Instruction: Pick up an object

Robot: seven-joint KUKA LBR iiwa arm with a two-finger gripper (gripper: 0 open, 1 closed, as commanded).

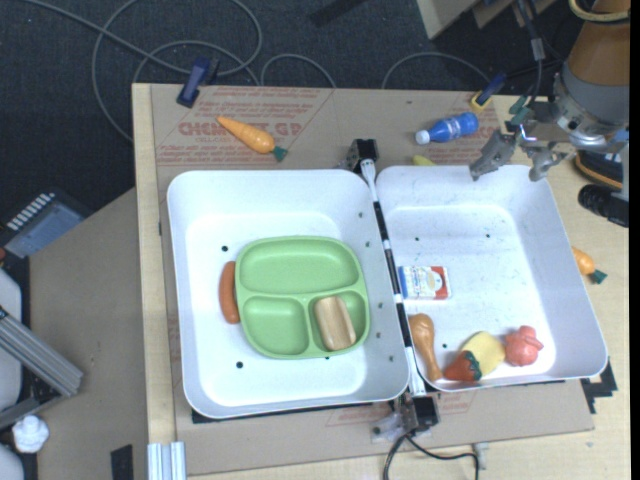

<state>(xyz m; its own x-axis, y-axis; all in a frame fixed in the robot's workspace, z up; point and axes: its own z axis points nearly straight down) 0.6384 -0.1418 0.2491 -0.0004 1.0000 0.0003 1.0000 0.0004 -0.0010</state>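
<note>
1. On the bare worktop (300, 118) behind the bins, a toy carrot (250, 135) lies at a slant near the left bin's far edge.
2. The left bin (195, 218) holds a green divided tray (295, 268) with three compartments. A tan bread-like piece (335, 323) sits in the tray's near right compartment.
3. An orange sausage-shaped toy (229, 292) lies on the bin floor, touching the tray's left side.
4. A black clip (362, 152) sits at the far end of the seam where the two bins meet.
5. The right bin (560, 228) carries a small white carton with red and blue print (425, 282) near its left wall, lying flat.
6. Along the right bin's near edge lies a cluster: a tan drumstick-like toy (422, 336) by the left wall, a red and green piece (462, 367) just beside it, a yellow piece (484, 348) touching that, and a pink-red piece (523, 345) at the right end.
7. A blue and white bottle (448, 128) lies on its side on the worktop behind the right bin.
8. The gripper (515, 160) hangs over the far rim of the right bin, fingers spread apart with nothing between them, well apart from the cluster of toys.
9. A small orange toy (585, 264) rests on the worktop just outside the right bin's right wall.
</note>
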